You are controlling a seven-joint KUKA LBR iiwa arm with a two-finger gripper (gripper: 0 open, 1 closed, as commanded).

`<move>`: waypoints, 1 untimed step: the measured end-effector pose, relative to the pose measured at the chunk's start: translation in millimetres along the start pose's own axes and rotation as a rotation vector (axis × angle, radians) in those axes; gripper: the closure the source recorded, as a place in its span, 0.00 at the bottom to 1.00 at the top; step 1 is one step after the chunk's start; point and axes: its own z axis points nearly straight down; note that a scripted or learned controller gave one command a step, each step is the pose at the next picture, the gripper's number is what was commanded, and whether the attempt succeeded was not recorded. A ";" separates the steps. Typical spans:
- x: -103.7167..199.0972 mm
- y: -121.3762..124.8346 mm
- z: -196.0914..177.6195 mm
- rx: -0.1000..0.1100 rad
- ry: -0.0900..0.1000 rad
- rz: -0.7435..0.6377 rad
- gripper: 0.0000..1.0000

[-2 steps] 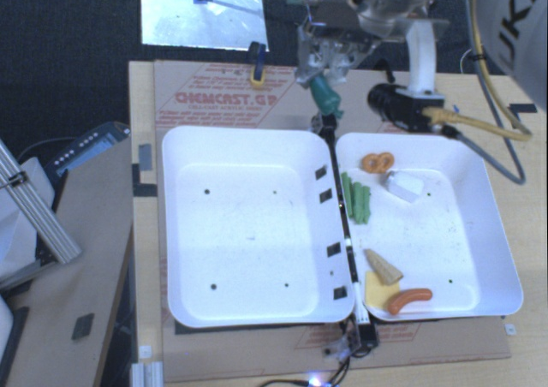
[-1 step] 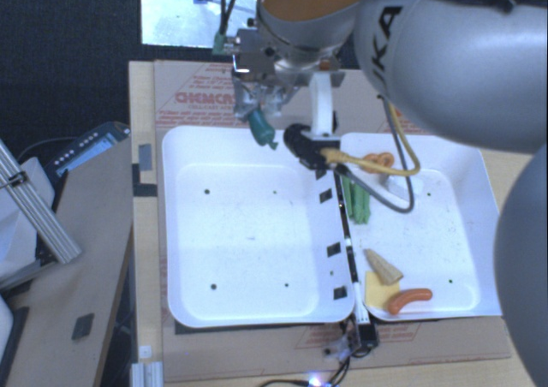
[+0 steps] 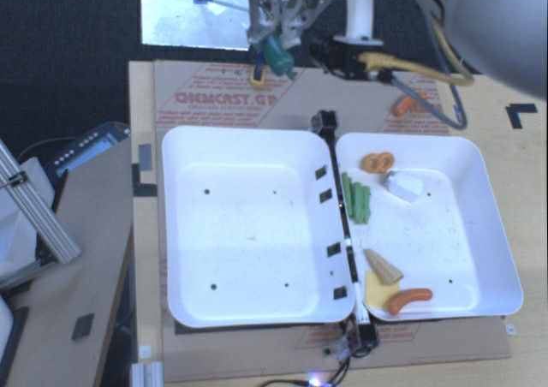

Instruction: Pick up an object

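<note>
High above the cardboard behind the left bin (image 3: 184, 154), my gripper (image 3: 276, 44) is shut on a small teal object (image 3: 279, 56) that sticks out below its fingers. The right bin (image 3: 479, 205) holds an orange pretzel (image 3: 377, 162), a pale clear block (image 3: 404, 185), a bunch of green beans (image 3: 357, 197), a tan cone (image 3: 384, 266), a yellow wedge (image 3: 378, 291) and a red sausage (image 3: 409, 300).
A small yellow piece (image 3: 257, 80) shows just below the gripper, over the cardboard (image 3: 214, 98). An orange item (image 3: 409, 105) lies outside the right bin near a yellow and grey cable (image 3: 411, 68). A black divider (image 3: 336, 205) runs between the bins.
</note>
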 end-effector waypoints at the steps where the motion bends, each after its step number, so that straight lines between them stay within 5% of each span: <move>1: -0.5 -24.4 1.0 0.015 -0.005 0.001 1.00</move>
